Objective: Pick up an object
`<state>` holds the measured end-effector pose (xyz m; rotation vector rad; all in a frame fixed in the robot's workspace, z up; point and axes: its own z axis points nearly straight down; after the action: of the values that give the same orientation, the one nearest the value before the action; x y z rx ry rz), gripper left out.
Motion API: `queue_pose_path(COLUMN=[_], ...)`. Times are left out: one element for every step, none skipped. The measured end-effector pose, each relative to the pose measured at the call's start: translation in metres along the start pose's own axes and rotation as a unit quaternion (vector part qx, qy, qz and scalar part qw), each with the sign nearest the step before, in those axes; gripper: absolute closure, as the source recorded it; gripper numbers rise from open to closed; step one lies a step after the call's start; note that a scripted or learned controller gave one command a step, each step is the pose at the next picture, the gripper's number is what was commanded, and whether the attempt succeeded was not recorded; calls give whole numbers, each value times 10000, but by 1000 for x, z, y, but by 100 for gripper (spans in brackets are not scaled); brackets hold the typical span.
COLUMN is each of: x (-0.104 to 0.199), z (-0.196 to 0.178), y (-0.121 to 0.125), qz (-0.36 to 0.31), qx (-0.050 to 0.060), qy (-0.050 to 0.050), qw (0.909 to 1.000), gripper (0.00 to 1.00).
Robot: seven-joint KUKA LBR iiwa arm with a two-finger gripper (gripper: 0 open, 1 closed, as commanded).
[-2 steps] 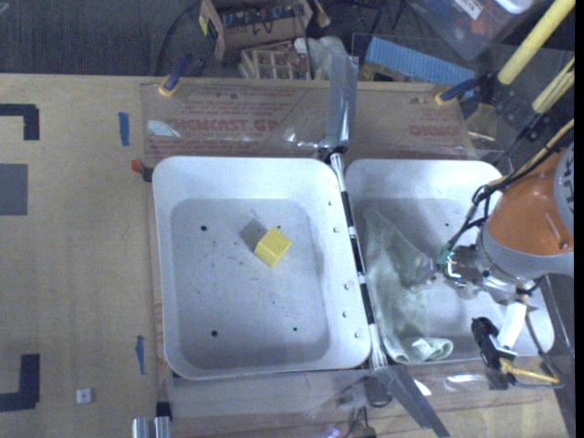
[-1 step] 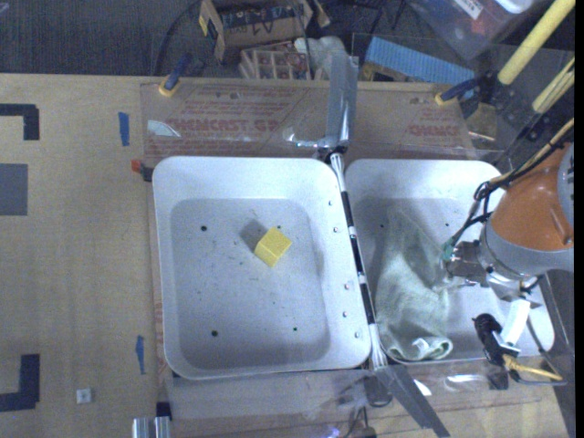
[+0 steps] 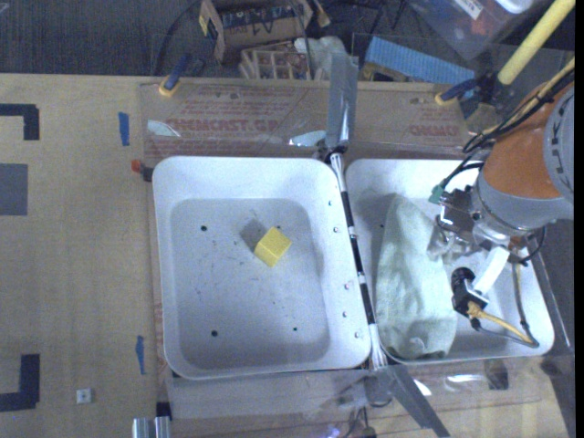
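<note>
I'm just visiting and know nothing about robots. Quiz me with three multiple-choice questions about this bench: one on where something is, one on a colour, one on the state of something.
1. Where does the small block lie?
A. In the left bin
B. In the right bin
C. On the wooden bench outside the bins

2. What colour is that block?
A. Blue
B. Yellow
C. Red

3. How does the cloth in the right bin lie?
A. Hanging over the bin's rim onto the bench
B. Folded into a small neat square
C. Rumpled in a long heap along the bin's left side

Answers:
1. A: the block sits on the floor of the left bin, alone.
2. B: it is plainly yellow against the white bin.
3. C: the white cloth lies bunched lengthwise inside the bin, beside the arm.
</note>
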<state>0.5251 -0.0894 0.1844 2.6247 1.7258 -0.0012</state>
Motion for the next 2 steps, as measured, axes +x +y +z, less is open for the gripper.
queue_pose_path(x=[0,47], z=[0,0], y=[0,-71], qz=[1,-831], qx=[1,22], qy=[0,3], qw=[10000,9965], gripper=[0,0])
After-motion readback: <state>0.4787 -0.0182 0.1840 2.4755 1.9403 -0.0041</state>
